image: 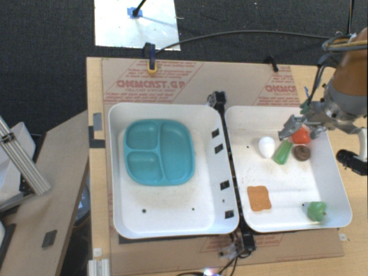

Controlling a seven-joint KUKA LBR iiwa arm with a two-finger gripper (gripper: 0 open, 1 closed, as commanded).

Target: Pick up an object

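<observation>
1. Gripper (300,126) hangs low over the right bin (330,177), grey fingers angled toward the camera's left, poised at a small cluster of items; we cannot tell from this slant whether anything sits between them, nor whether they are spread or pressed together.

2. Just under and touching the tip in our view lies a red-orange piece (300,135); beside it, slightly nearer the camera, a brown round piece (301,152); to the tip's left and below, a green cylinder (282,152) leaning against a white egg-shaped object (266,146).

3. Farther from the gripper, toward the bin's near edge, we see an orange flat square (259,198) and, at the near right corner, a green lump (316,211).

4. Well off to the gripper's left, the left bin (115,171) carries a teal divided plate (159,152).

5. We judge the task as not yet done: every object rests on the bin floor, nothing is lifted, and the approach looks to be at its closing stage.

6. What remains, in our reading: a secure pinch on one item, then a clean rise.

7. Room is tight around the tip, with four things crowded together, so a neighbour could be nudged.

8. Beyond the gripper, the bin's far wall stands near; the bin's middle, toward the camera, offers open floor.
</observation>
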